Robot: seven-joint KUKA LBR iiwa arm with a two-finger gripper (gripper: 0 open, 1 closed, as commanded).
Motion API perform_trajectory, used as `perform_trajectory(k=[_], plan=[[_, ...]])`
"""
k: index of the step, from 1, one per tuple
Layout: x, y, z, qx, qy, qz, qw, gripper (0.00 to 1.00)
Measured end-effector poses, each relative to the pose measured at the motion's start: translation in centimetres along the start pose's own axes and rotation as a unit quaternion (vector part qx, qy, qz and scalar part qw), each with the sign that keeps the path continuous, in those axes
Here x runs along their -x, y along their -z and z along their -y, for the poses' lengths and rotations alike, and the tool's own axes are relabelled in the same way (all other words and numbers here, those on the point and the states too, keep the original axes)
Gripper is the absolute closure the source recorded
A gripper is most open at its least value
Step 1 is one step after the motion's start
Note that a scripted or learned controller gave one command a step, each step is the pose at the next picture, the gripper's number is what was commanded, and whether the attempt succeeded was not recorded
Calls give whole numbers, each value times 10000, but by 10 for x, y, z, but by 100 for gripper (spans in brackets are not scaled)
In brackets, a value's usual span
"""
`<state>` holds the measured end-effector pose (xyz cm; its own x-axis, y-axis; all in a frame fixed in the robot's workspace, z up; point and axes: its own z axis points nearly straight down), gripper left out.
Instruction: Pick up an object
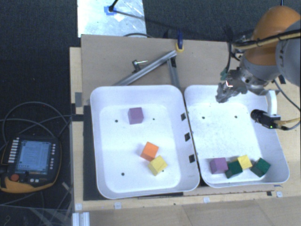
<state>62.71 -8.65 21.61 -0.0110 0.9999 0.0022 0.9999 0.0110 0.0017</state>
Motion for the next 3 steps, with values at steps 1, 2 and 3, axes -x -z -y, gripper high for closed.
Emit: perform_trajectory(k=[1,2,3], plan=[[-57,12,-5,7,4,-3,10000,100],[-113,23,-19,13,4,-3,10000,100],[-169,30,-22,10,4,-6,10000,100]])
